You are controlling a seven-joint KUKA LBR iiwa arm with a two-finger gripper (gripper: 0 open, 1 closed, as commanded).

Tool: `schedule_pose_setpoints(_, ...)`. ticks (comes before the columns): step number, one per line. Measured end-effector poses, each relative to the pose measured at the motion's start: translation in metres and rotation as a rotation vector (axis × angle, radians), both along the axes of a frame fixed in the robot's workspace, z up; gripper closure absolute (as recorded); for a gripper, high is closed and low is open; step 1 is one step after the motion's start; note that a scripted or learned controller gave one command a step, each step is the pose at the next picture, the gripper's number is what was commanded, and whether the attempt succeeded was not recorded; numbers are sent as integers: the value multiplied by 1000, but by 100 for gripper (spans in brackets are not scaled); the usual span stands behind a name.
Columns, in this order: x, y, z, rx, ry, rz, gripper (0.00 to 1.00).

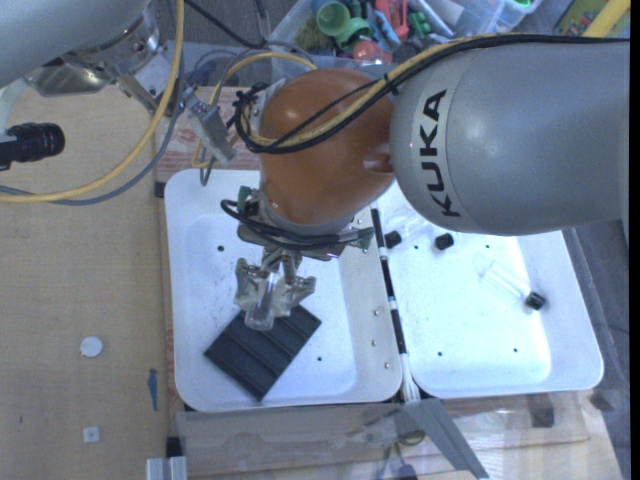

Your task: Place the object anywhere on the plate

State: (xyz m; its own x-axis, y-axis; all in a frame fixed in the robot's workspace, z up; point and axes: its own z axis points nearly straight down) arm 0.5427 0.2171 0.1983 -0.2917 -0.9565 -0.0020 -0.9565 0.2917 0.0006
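Lower left of the frame: our pincer (263, 308) hangs over the upper end of a dark ribbed slab (262, 350) lying flat in the left bin (190, 268). We cannot tell whether it is spread or pinching. No plate is clear to us; we judge a square, centred grip across the slab's width matters first.
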Motion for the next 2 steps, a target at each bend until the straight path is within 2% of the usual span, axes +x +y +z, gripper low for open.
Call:
schedule_pose_setpoints(1,-60,-6,51,-2,-4,38,100)
schedule_pose_setpoints(2,-60,-6,51,-1,-3,38,0)
